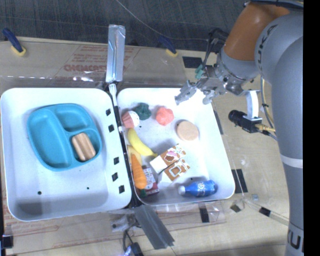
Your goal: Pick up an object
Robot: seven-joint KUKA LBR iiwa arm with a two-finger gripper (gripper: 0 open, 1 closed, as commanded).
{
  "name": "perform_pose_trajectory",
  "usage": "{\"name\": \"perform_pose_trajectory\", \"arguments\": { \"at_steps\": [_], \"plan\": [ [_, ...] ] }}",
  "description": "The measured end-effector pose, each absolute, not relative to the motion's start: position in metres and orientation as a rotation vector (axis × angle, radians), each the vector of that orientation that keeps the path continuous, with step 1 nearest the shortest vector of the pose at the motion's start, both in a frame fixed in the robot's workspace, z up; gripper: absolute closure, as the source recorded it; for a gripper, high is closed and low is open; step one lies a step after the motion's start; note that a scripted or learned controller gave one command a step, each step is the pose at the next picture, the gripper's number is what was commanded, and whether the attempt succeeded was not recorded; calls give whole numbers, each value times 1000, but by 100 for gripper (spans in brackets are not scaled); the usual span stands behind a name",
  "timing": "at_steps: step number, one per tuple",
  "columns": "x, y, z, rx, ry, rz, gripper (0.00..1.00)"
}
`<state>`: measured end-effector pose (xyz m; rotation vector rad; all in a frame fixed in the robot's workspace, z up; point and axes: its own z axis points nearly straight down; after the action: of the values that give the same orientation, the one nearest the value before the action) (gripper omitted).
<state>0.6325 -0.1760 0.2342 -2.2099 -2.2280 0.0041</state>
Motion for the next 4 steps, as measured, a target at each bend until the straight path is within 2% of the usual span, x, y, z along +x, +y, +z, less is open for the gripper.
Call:
{"name": "perform_pose_trajectory", "arguments": {
  "at_steps": [1, 2, 3, 4],
  "plan": [
    [654, -161, 114, -2148, -2275, 13, 0],
    [657, -141, 92, -1806, -2567, 2, 0],
    [658, -140, 104, -1801, -2572, 2, 100],
    [624, -84, 197, -1884, -2521, -7, 100]
  ]
}}
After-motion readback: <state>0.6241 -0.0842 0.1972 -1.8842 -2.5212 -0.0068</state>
